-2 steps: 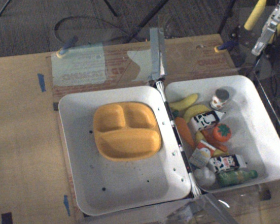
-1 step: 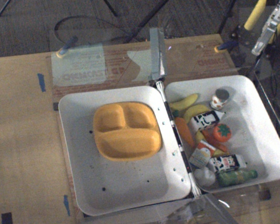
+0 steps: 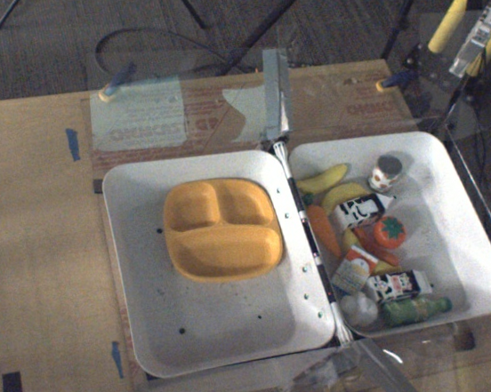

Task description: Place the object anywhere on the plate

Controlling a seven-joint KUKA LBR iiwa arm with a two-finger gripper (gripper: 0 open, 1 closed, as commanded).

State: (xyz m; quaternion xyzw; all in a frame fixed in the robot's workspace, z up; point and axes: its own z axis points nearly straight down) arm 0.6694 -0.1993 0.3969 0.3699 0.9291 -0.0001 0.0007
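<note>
Orange divided plate in left bin, long axis roughly left-right, toy groceries crowding right bin.

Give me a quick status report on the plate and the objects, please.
Orange plate sits bare in left bin. Toy food clustered in right bin. Nothing blocks the plate.

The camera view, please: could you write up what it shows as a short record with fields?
left bin: holds the orange plate
plate: three compartments, nothing on it
right bin: toy food crowded along its left side
items: two bananas, carrot, tomato, green bottle, small cartons, can
task state: no object on the plate yet
</note>
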